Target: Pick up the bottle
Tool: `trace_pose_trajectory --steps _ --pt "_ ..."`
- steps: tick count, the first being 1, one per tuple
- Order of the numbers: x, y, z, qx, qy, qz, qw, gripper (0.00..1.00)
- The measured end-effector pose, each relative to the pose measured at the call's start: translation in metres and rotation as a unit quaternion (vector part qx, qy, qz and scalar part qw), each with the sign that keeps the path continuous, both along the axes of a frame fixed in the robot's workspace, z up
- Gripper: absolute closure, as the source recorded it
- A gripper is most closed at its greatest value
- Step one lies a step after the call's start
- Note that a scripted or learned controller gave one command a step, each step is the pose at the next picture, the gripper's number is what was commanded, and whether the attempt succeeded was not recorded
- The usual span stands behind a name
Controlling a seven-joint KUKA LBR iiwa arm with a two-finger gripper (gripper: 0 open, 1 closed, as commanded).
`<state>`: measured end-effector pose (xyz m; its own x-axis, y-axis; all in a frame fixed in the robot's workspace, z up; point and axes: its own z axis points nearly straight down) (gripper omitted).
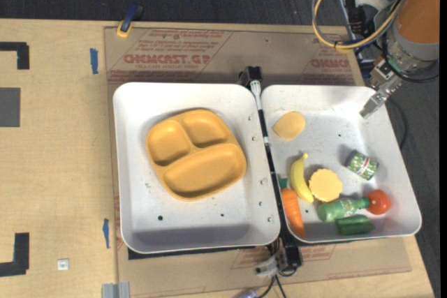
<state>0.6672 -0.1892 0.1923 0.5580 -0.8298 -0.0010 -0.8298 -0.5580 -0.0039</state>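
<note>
The bottle is green with a pale neck. It lies on its side near the front of the right bin, its neck pointing right toward a red tomato. A yellow disc rests just behind the bottle and a dark green piece lies in front of it. My gripper hangs over the bin's far right corner, well behind the bottle, with nothing seen in it.
The right bin also holds a banana, a carrot, a green can and a pale yellow round. A yellow divided plate fills the left bin. Cables loop behind the arm.
</note>
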Motion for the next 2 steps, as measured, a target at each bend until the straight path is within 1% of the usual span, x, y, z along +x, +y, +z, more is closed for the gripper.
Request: trace_pose_trajectory --steps 1,2 --pt "0.000 0.065 -0.106 -0.0002 0.000 0.050 0.9987 1.00" --pt "-0.003 -0.025 -0.011 -0.0002 0.000 0.012 0.9999 1.00"
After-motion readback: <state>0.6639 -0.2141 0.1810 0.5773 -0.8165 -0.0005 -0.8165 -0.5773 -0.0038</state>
